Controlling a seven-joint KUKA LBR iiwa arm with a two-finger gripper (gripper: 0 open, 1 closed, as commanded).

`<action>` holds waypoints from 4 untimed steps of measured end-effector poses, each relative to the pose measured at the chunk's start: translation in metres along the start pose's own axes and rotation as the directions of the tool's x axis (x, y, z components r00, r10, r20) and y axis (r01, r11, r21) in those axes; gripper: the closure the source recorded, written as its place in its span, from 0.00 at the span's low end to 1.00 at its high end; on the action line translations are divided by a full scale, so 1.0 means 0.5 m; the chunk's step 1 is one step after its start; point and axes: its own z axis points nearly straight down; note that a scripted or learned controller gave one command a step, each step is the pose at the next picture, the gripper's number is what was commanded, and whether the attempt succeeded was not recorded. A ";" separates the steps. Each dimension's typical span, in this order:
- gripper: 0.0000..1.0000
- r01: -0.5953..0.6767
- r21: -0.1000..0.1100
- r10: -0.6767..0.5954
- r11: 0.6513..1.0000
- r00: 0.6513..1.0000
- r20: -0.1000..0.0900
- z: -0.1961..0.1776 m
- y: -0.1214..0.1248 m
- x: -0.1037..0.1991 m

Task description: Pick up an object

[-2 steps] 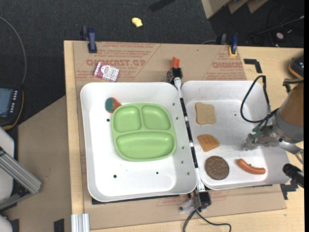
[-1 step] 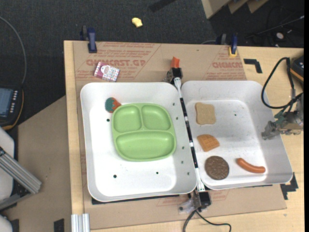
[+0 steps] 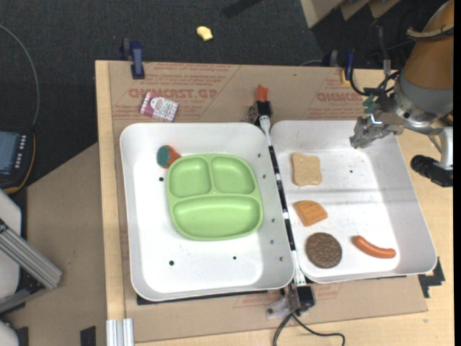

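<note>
Camera view: gripper (image 3: 365, 132) sits over the far right corner of the right bin (image 3: 410, 193), hanging off the grey wrist with the orange band above it. Can't tell how the hand is set; it's small and seen end-on. Nothing visible between its tips.

Using the right bin as landmark:
- slice of toast (image 3: 306, 169) lies flat in its far left part, near the divider edge. Closest item to the gripper, but apart from it, no contact.
- orange wedge-shaped piece (image 3: 310, 212) sits just nearer the camera than the toast, same left side.
- round brown patty (image 3: 323, 250) in the near left part, just below the wedge.
- sausage (image 3: 374, 247) in the near right part, beside the patty, lying at a slight diagonal.
- all four rest on the bin floor, none touching each other.

Left of the right bin, edge to edge with it: left bin (image 3: 144, 215). It holds a green three-compartment plate (image 3: 214, 196), roughly centred, flat. A small red-and-green item (image 3: 168, 156) sits at the plate's far left corner, touching or nearly touching its rim; can't tell which.

Beyond the left bin, on the cardboard-coloured board (image 3: 209, 85): a small printed packet (image 3: 158, 107). A blue clamp (image 3: 135, 58) grips the board's far left edge.
</note>
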 end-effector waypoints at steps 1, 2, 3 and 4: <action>1.00 -0.007 0.015 0.007 1.000 1.000 -0.003 -0.026 -0.131 0.122; 0.00 -0.011 0.012 0.011 1.000 1.000 0.000 -0.024 -0.127 0.114; 0.00 -0.010 0.021 0.010 1.000 1.000 -0.001 0.235 -0.035 0.119; 0.00 -0.010 0.008 0.010 1.000 1.000 0.002 0.236 0.015 0.123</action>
